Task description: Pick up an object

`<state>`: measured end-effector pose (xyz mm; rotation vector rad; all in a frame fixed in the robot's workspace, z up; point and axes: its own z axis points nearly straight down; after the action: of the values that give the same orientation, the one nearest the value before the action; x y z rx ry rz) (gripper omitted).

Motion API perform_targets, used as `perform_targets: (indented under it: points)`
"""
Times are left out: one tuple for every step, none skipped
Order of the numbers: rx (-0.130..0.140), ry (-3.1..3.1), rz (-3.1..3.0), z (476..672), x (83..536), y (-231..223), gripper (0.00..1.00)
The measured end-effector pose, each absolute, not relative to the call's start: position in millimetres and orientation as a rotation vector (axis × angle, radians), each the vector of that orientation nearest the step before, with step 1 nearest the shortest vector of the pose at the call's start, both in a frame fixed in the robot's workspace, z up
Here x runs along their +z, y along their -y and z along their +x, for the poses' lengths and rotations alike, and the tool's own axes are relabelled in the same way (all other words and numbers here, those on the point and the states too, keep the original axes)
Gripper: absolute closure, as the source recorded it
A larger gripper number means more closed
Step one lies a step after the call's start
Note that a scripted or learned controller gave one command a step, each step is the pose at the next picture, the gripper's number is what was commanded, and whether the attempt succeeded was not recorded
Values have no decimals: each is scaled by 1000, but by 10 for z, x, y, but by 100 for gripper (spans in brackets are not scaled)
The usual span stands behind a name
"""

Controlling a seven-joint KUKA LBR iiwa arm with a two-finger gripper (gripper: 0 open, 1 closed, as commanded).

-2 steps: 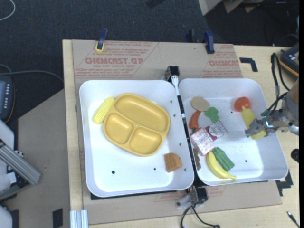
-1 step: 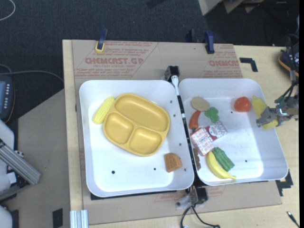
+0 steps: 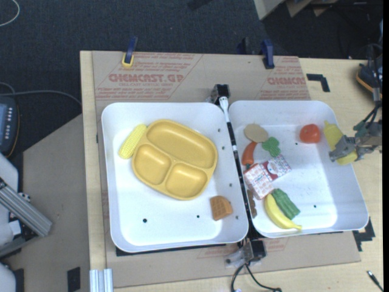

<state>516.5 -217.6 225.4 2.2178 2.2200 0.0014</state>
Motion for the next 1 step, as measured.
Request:
perform_targets:
  points:
    - [3, -2226, 2213, 5522, 2211, 1750, 100]
